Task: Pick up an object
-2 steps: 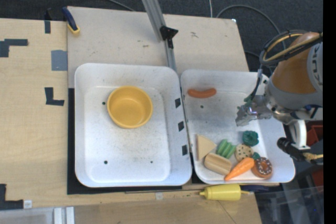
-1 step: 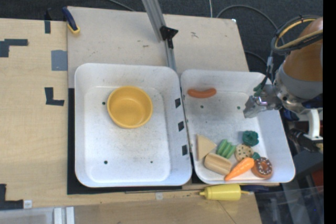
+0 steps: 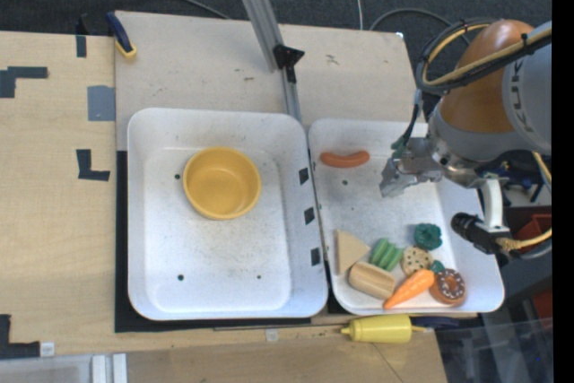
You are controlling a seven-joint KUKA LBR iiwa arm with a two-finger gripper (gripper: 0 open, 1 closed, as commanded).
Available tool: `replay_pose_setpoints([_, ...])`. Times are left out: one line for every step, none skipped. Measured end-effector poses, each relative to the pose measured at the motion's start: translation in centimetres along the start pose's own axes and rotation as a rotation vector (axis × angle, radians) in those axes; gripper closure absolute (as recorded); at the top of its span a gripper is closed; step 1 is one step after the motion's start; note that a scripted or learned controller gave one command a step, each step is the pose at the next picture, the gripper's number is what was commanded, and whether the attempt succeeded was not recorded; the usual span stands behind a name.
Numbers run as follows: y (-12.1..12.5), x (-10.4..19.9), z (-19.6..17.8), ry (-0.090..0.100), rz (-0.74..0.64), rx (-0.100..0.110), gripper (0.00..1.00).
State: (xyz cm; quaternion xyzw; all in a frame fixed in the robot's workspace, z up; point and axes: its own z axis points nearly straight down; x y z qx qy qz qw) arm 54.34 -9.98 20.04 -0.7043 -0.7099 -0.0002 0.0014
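Over right bin (image 3: 330, 193), we see gripper (image 3: 401, 178) hanging low near toy sausage (image 3: 344, 159); finger state, cannot tell. Sausage lies alone on bin floor, apart from food pile (image 3: 404, 269); we judge it easiest pick.

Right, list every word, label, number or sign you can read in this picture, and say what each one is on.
None can be read.
Yellow bowl: no markings.
Yellow bottle lying at the bench's front edge: no legible label.
Dark tape pieces on the wooden bench: plain shapes, not letters.
Toy foods such as the sausage and carrot: no print.
Arm and pincer: no readable lettering.
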Motion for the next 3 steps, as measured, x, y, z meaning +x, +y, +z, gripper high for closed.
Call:
replay_pose_setpoints([1.3,5.4,0.6,0.0,0.0,0.001,1.0])
replay_pose_setpoints([2.9,10.8,1.0,0.0,0.0,0.0,1.0])
replay_pose_setpoints([4.7,16.3,0.9,0.0,0.0,-0.001,1.0])
